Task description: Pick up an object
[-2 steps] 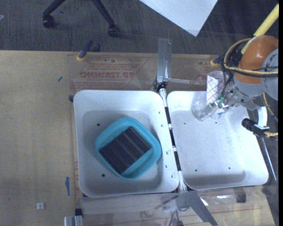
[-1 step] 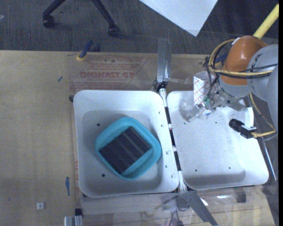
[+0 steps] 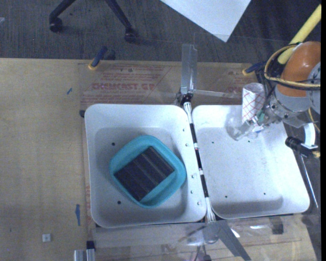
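a: camera view first. what is seen on the counter (image 3: 35, 153)?

b: two shallow white bins are set side by side. the left bin (image 3: 102, 114) and the right bin (image 3: 254, 178) are joined along a seam down the middle, and an upright metal bracket (image 3: 188, 66) is fixed at the far end of that seam.

a: what is held in the left bin?

b: a teal dish (image 3: 172, 155) with rounded corners is laid there, turned at an angle to the bin walls. a dark ribbed insert (image 3: 143, 173) is seated inside it. the dish is kept well apart from the arm.

a: and the arm?

b: the arm (image 3: 300, 66) is brought in from the right, over the far right corner of the right bin. its orange band is seen above the grey wrist, with yellow and black cables looped around it.

a: where is the hand?

b: the hand (image 3: 261, 116) is placed low at that corner, pointed toward the bin's middle. whether it is wide or narrow cannot be told, since its tip is blurred and partly covered.

a: is anything found near it?

b: yes. a white piece with a red check pattern (image 3: 251, 102) is seen upright just beside the hand, touching or overlapping it. a clear crumpled piece (image 3: 238, 130) is seen just below that, against the bin floor. whether either one is gripped cannot be told.

a: anything beyond the bins?

b: a chair base (image 3: 91, 15) and a white sheet (image 3: 209, 12) are seen on the dark floor past the counter.
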Controlling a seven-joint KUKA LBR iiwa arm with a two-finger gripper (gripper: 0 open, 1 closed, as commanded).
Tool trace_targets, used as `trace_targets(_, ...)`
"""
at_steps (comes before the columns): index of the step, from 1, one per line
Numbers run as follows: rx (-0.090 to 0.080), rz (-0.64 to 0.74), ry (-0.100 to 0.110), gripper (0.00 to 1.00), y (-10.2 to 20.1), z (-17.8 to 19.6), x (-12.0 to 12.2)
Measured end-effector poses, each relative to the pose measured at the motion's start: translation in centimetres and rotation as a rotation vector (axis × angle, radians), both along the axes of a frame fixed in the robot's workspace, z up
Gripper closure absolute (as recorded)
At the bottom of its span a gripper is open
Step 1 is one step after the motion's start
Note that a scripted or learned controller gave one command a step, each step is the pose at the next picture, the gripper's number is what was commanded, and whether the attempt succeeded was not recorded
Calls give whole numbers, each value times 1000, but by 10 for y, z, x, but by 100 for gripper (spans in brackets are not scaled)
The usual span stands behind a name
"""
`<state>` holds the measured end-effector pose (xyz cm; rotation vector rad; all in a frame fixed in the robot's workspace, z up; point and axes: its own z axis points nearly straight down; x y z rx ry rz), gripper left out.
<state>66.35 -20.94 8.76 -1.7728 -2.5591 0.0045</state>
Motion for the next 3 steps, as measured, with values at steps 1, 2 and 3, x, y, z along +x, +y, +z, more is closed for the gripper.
trace_targets(1,-15,80,-11,0,43,0,0)
trace_targets(2,-21,197,-14,0,57,0,-1)
trace_targets(3,-13,295,-31,0,-15,115,4)
